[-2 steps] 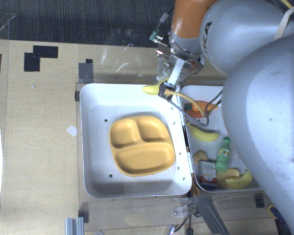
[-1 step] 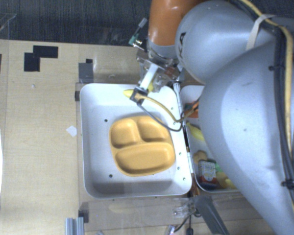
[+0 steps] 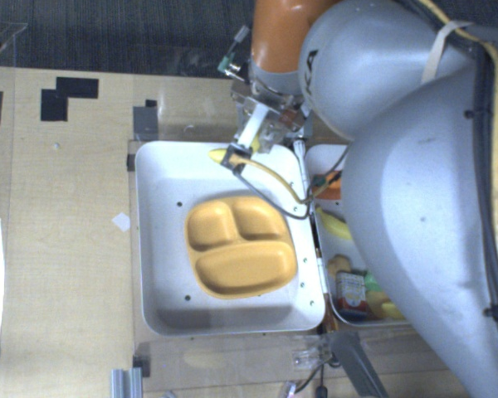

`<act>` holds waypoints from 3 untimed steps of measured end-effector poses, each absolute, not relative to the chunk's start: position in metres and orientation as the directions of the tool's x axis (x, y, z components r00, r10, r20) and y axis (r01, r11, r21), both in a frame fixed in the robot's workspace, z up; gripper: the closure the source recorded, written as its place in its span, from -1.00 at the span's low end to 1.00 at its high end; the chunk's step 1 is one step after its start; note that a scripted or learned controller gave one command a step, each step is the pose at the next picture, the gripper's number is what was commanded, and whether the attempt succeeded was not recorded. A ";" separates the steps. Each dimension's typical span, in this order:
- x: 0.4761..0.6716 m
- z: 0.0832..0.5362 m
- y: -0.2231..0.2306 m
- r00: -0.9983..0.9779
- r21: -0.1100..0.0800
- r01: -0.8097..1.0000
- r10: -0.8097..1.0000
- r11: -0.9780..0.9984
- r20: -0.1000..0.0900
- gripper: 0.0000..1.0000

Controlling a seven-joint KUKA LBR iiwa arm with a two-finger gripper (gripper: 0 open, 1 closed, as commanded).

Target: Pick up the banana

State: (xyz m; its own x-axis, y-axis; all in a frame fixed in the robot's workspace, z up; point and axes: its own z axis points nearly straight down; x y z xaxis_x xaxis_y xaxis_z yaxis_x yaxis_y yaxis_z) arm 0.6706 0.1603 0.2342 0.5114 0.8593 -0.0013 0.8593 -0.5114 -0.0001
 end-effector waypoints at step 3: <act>0.669 0.237 0.212 0.583 0.000 0.812 0.812 -0.583 0.001 -1.00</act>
State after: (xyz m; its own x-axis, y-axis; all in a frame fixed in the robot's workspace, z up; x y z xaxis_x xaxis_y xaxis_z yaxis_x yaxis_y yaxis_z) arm 0.6694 0.2123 0.2374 0.5832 0.8123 0.0007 0.8123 -0.5832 0.0000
